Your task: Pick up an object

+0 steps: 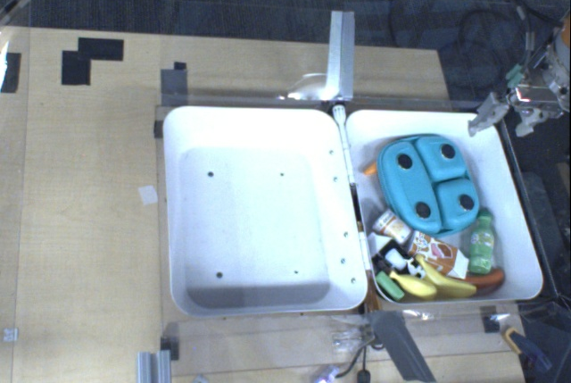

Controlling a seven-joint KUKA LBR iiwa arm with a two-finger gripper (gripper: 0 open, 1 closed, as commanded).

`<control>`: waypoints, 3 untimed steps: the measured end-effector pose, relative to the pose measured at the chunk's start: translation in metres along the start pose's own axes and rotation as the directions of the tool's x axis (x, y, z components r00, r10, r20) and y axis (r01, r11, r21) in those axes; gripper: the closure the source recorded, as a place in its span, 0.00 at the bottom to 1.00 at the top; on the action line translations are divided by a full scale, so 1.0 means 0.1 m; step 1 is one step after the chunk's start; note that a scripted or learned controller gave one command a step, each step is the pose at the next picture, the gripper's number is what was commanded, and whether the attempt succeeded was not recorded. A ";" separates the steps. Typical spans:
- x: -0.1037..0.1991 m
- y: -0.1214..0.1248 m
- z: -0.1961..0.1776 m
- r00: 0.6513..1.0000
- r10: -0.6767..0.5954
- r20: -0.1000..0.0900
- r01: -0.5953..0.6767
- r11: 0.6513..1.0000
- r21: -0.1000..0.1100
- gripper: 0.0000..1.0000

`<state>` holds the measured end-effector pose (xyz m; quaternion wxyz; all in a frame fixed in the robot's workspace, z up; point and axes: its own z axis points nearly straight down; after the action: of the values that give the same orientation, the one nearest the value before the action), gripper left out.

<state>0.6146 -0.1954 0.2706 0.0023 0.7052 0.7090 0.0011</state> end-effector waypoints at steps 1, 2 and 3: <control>-0.05 -0.17 0.89 0.987 0.163 -0.001 -0.163 0.987 0.002 0.00; 0.15 0.09 1.43 0.938 0.346 -0.001 -0.346 0.938 0.002 0.00; 0.27 -0.14 1.55 0.563 0.826 -0.040 -0.827 0.562 -0.035 0.00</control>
<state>0.6016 -0.1688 0.1150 0.0124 0.9545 0.2967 0.0265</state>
